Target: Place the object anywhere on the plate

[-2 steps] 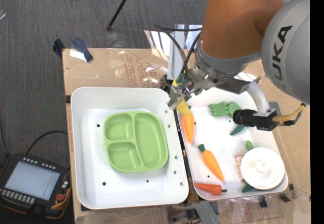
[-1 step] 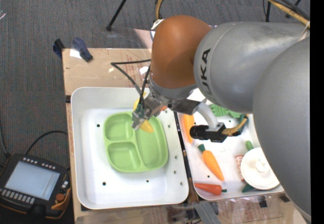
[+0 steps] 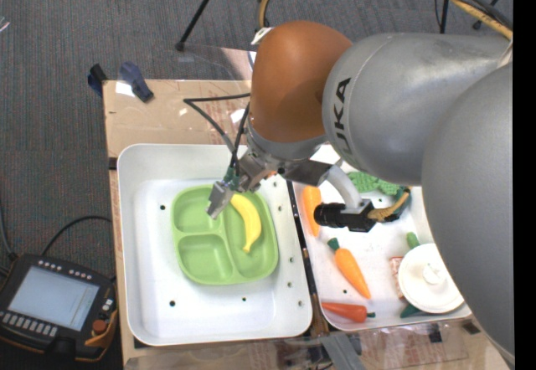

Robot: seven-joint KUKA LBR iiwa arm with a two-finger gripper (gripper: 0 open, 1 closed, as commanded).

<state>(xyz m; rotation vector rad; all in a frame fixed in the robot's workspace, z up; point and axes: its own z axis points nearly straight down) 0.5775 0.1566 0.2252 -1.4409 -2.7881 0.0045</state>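
On the green plate (image 3: pixel 198 266), in the long compartment along its right side, lies the yellow banana (image 3: pixel 248 224), curved, with its stem end toward the far rim and its other end toward the near one. It rests wholly inside the plate, so judged from how things lie now the placing looks done or all but done.

Just beside the banana's upper end, on its left, hangs the gripper (image 3: pixel 218 202), low over the ridge that parts this compartment from the upper left one. Whether it touches the fruit, and whether it is released or clenched on the tip, cannot be told from this angle: the wrist hides the join.

The plate sits near the middle of the left white bin (image 3: pixel 136 192), apart from its walls. The right bin (image 3: pixel 378 322) holds two carrots, one near the dividing wall (image 3: pixel 311 208) and one further in (image 3: pixel 354 271), a red pepper (image 3: pixel 345 310) and a white round lid (image 3: pixel 429 278), all well apart from the banana.

The risk is in the retreat. If the gripper has any hold on the tip, a lift would drag the banana up and over the rim. A sideways exit could nudge the fruit, or catch the ridge and shift the light plate
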